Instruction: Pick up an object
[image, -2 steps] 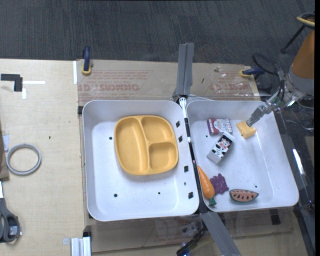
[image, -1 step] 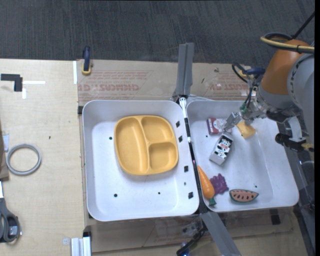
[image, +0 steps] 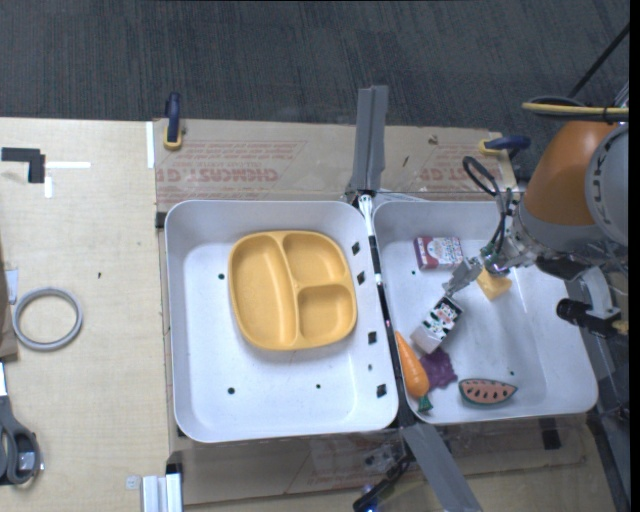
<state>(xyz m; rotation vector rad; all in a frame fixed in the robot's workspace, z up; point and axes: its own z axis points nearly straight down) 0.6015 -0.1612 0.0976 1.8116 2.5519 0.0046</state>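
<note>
The pincer (image: 478, 272) hovers over the right bin (image: 560, 400), grip state unclear, a small bottle (image: 437, 323) at its seven o'clock, carrot (image: 411, 366) beyond

Dark grey carpeted floor (image: 250, 50) across the top, beyond a pale wooden bench top (image: 80, 400) partly covered by a brown cardboard sheet (image: 260, 160) printed with reversed red lettering. Near the bench's left edge, a grey ring of tape (image: 45, 318), scissor handles (image: 15, 450) at the lower corner, a small black bracket (image: 28, 160) beside a white tape mark, and a blue-handled clamp (image: 174, 120) gripping the cardboard's far edge. Even, soft lighting throughout, with no hard shadows.
</note>
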